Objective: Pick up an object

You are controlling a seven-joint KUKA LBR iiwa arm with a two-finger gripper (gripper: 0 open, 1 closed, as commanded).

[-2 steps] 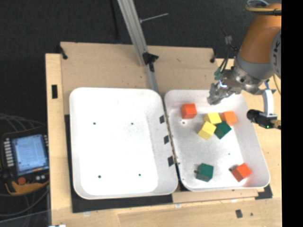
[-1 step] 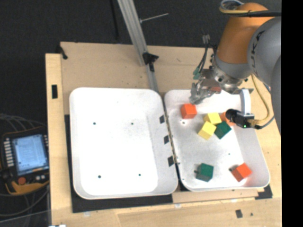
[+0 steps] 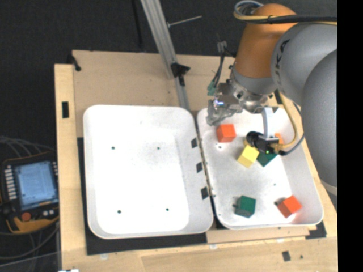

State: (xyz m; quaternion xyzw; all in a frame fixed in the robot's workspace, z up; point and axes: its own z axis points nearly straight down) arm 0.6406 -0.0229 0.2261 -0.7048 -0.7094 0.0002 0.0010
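Clearly we have one slanted view from above to work with, so we read it across. Our grey arm with the orange band reaches over the right shallow white plastic bin (image 3: pixel 303 169), and its two-finger gripper (image 3: pixel 217 113) hangs at that bin's far left corner; whether it is spread or pressed together we cannot tell, and we see nothing held in it. Just beside it, nearer us, lies a small orange cube (image 3: pixel 226 132), the likeliest pick in our judgement. A small yellow cube (image 3: pixel 247 156) touches a dark green block (image 3: pixel 266 157) mid-bin, a crowded pair. Another green cube (image 3: pixel 245 206) and an orange-red cube (image 3: pixel 288 205) sit along the near edge. The left white bin (image 3: pixel 96 169) waits beside, presumably for drop-offs.
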